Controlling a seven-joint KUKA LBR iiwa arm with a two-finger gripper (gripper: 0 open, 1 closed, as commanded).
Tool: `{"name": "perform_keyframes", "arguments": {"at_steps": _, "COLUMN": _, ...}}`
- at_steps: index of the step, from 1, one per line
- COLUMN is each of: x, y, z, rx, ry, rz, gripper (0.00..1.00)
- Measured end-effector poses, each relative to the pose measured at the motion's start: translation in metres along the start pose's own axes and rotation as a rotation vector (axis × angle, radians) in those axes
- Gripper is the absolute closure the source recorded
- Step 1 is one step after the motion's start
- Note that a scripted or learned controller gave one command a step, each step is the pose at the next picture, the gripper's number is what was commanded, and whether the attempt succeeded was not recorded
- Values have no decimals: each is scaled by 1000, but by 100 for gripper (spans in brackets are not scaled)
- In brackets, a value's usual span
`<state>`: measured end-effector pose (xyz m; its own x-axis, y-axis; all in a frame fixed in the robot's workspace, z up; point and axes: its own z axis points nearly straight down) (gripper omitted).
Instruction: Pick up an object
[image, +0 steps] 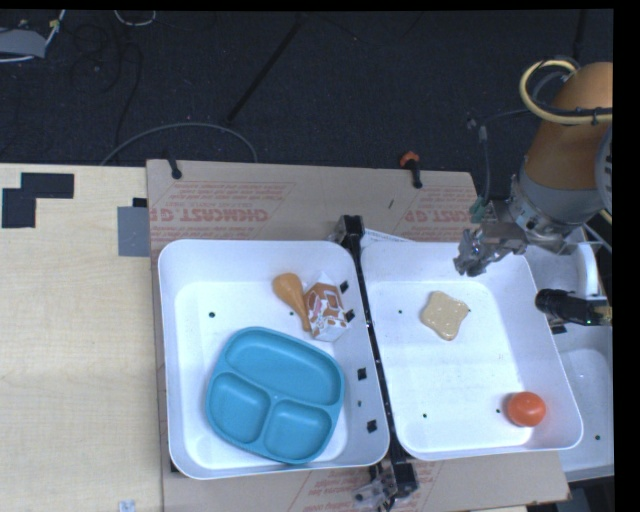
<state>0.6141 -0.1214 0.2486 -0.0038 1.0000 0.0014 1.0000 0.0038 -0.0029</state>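
Dark floor and cables lie behind the table (70, 330). Left bin (185, 300) holds a blue divided plate (275, 395); right bin (490, 440) holds a pale toast slice (444, 315) and an orange ball (524, 408). Pincer (478, 255), state unclear, hovers at the far rim: descending there risks striking the wall, or sliding the flat toast.

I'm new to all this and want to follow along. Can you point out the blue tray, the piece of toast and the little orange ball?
blue tray (275, 395): camera view, on its middle ridge.
piece of toast (444, 315): camera view, its centre.
orange ball (524, 408): camera view, its centre.
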Motion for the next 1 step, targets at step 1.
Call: {"name": "perform_keyframes", "arguments": {"at_steps": 1, "x": 63, "y": 2, "z": 2, "rx": 1, "ry": 1, "rz": -2, "gripper": 100}}
